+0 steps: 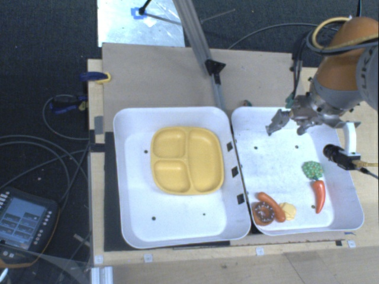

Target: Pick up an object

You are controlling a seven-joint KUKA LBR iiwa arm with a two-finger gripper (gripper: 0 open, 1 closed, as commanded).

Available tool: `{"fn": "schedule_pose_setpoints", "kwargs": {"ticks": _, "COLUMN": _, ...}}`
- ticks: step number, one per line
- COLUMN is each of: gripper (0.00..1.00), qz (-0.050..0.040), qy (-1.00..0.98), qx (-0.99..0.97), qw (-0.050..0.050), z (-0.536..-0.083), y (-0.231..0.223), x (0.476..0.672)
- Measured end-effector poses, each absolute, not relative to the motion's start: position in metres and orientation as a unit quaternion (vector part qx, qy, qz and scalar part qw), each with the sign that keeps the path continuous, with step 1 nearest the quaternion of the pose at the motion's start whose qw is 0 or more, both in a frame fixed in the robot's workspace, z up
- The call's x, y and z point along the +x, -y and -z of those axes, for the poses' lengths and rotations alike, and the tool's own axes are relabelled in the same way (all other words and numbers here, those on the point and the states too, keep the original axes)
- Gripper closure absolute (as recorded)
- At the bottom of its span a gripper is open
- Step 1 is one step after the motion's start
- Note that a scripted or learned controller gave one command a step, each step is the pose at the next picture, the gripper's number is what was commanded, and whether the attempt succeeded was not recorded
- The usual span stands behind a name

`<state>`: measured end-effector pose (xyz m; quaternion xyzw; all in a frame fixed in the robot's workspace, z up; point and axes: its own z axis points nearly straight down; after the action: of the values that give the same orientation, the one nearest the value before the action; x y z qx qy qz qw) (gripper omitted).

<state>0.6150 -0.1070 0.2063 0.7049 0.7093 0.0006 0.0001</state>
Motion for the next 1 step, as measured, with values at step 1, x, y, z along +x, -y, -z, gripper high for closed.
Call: {"fn": "schedule_pose_setpoints", "kwargs": {"ticks": 1, "gripper": 0.0, "qz": -0.0008, "qy": -0.709, "qx": 0.705, "qw": 0.0, "z": -0.2064, "y": 0.107, "x": 0.6151}}
